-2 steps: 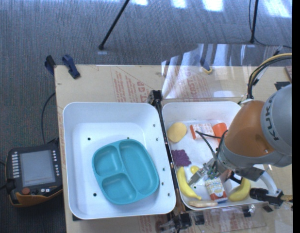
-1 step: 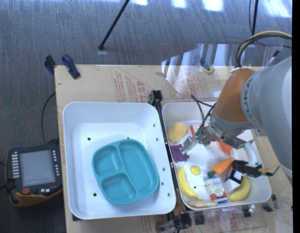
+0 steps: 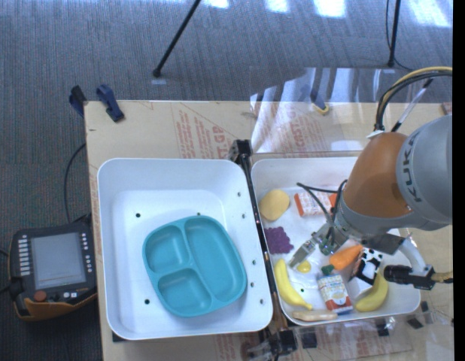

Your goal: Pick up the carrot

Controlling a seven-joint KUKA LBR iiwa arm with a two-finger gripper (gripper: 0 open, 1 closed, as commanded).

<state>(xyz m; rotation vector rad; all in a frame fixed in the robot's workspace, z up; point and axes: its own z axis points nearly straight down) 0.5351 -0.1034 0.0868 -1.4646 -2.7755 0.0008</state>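
Two white bins sit on the table; from my seat, the fingers (image 3: 311, 248) hang slightly parted in the right bin (image 3: 281, 173), gripping nothing, with the carrot (image 3: 345, 257) lying just beside them.

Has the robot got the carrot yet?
Not yet. The carrot lies in the right bin with the other play food. The gripper is down in that bin just beside it, near a banana, with nothing between its fingers. Grabbing the carrot and lifting it are left.
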